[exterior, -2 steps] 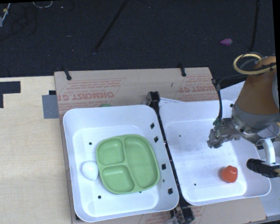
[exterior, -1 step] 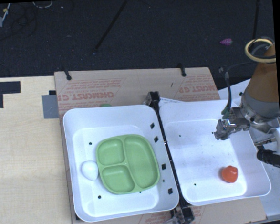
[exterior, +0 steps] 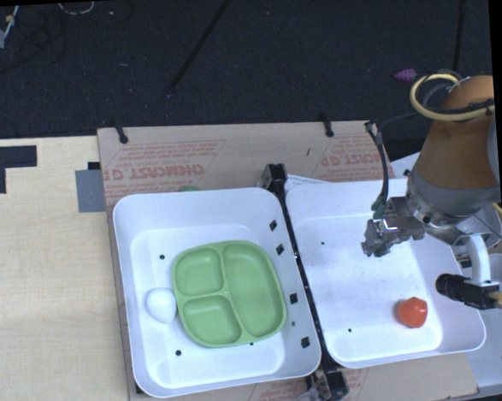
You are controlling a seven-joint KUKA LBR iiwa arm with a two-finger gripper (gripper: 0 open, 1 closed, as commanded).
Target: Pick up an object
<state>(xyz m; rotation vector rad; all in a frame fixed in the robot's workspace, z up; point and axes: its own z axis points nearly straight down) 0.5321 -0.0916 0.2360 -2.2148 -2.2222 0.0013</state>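
two shallow white bins side by side on a cardboard sheet (exterior: 231,158) over a pale wooden bench (exterior: 42,278), seen from above at a slant. left bin (exterior: 134,246): green three-compartment plate (exterior: 228,293) lying flat near the centre, with a white egg-shaped object (exterior: 161,305) just beside its left edge, on the bin floor. right bin (exterior: 347,351): orange-red round object (exterior: 412,312) resting on the floor toward the near right corner, apart from the walls. black divider strip (exterior: 291,261) running between the two bins, with small black clips along it. grey arm with orange band (exterior: 460,151) entering from the right, wrist above the right bin's right side. gripper (exterior: 377,241) hanging over the upper middle of the right bin, well apart from the orange-red object and up-left of it; nothing visible between its tips; spread or pressed together cannot be told at this angle. black cable (exterior: 383,165) looping from the cardboard's far edge down to the wrist. yellow ring-shaped hose (exterior: 432,97) atop the arm. dark floor (exterior: 223,51) beyond the bench.
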